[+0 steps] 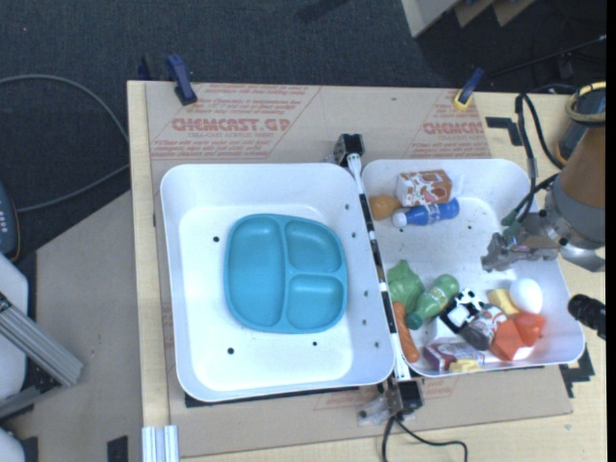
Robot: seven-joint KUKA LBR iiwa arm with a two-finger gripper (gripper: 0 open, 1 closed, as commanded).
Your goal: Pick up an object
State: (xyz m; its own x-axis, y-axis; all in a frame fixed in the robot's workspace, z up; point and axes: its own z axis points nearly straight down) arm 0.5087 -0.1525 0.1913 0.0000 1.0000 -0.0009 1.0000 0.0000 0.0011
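**Objects heaped in right bin, gripper above its right side**

Objects for picking all lie in the right bin (pixel 481 173). Far end: a small carton with a red-and-white label (pixel 424 187), an orange piece (pixel 384 207) just left of it, and a blue-and-white bottle (pixel 430 213) lying on its side, touching the carton's near edge.

Left wall, midway: two green plastic pieces (pixel 420 291) side by side, with a carrot-like orange stick (pixel 405 329) running along the wall toward the near corner.

Near right corner, a tight pile: a black-and-white toy (pixel 469 308), a white egg (pixel 526 295), a yellow piece (pixel 501 300) between them, a red block (pixel 521 336), and some purple and yellow bits (pixel 450 357) against the near wall. Items in this pile touch or overlap.

Gripper (pixel 508 251) hangs over the bin's right side, beyond the egg, with bare white floor beneath it. Cannot tell whether its fingers are open or closed; nothing seen between them.

Left bin (pixel 192 200) holds a turquoise three-compartment plate (pixel 285 271), flat, roughly centred.
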